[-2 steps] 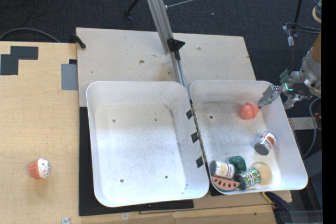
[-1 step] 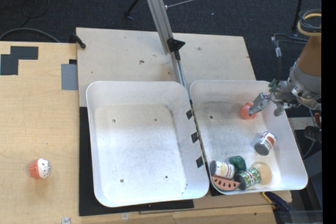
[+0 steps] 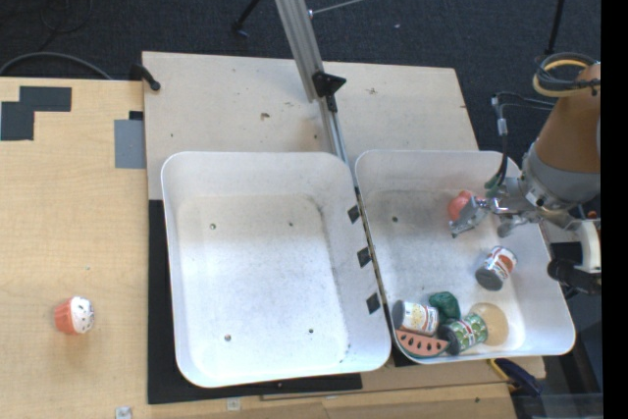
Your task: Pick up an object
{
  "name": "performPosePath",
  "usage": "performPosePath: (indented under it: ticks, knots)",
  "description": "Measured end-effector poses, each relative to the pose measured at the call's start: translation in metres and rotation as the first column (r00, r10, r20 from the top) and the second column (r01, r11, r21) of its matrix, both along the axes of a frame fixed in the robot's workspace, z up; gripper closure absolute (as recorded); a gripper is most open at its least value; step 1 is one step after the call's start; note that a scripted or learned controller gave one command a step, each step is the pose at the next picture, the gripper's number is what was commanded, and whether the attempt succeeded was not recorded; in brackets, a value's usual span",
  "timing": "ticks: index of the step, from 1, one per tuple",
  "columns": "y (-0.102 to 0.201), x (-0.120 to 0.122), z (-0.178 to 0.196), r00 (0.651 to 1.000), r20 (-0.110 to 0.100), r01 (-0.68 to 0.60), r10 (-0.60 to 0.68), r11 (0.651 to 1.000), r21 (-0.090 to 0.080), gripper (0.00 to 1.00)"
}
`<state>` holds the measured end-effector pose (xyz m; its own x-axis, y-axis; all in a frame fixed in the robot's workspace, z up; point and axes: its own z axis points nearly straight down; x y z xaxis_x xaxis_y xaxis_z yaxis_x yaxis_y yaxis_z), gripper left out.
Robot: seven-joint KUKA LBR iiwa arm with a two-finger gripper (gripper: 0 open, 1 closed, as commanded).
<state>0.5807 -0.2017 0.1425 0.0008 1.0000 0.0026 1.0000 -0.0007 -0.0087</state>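
Note:
My gripper (image 3: 486, 219) hangs low over the upper right part of the right bin (image 3: 412, 177), its two metal fingers spread apart and open. A small red-orange object (image 3: 458, 204) lies just to the left of the left finger (image 3: 464, 222), touching or nearly touching it, outside the gap. Nothing shows between the fingers. Just below the gripper, a small can with a red and white label (image 3: 497, 267) lies on the bin floor.
At the right bin's front edge sit a small jar (image 3: 420, 316), a dark green object (image 3: 444, 302), a watermelon slice toy (image 3: 422, 343), a green can (image 3: 467, 331) and a tan disc (image 3: 494, 319). The left bin (image 3: 255, 260) adjoins. A red-white object (image 3: 75, 315) lies on the wooden table.

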Motion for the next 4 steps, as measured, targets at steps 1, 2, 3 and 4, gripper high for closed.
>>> performPosePath:
  ticks: [1,2,3,4]
  knots:
    - [0.000,0.000,-0.050,1.000,0.007,0.002,-0.002,1.000,-0.002,0.00]
    - [0.000,0.000,-0.040,1.000,0.007,0.006,-0.006,1.000,-0.002,1.00]
    - [-0.003,0.003,0.003,1.000,0.011,0.003,-0.003,1.000,-0.003,1.00]
    - [-0.014,0.007,0.055,1.000,0.012,0.002,-0.002,1.000,-0.004,1.00]
